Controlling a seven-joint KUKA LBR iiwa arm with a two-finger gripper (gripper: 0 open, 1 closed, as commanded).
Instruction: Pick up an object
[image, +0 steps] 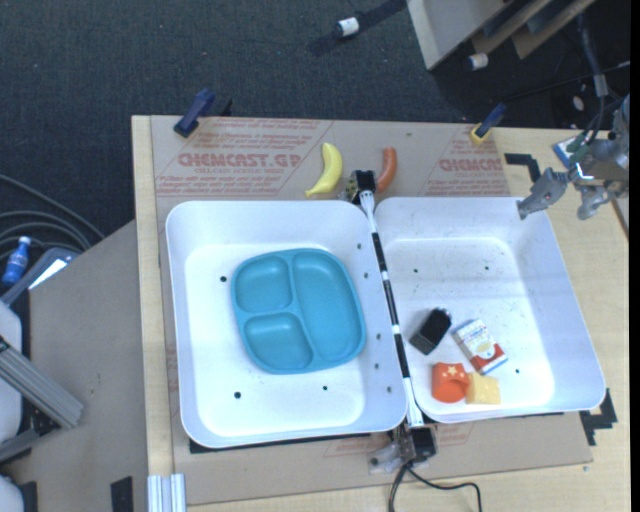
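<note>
Pre-grasp: gripper spread, holding nothing, above right bin far corner; next, descent toward black block or neighbouring items.

arm: cut off by the right edge; the gripper shows past the right bin rim, finger state too small to tell
yellow block: partly behind the orange block
small carton: print too small to read
blue bottle: cut by left edge
</note>
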